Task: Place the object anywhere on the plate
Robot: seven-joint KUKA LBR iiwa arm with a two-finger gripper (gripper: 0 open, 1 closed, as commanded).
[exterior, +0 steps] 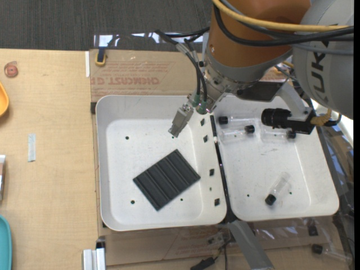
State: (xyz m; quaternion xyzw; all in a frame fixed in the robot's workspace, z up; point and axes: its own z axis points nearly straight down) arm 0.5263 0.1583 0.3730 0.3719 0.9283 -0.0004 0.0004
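Hand [179, 122] hangs over the left bin [112, 207] near its upper right corner, finger state impossible to tell; dark ribbed plate [166, 179] lies flat and askew on that bin's floor, while a small clear vial with black cap [275, 190] rests in the right bin [320, 207].

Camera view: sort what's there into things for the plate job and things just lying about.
For the job:
- gripper, over the left bin
- dark ribbed plate in that bin
- capped vial and lower vial in the right bin, likely candidate objects

Lying about:
- cardboard sheet
- orange item
- teal item
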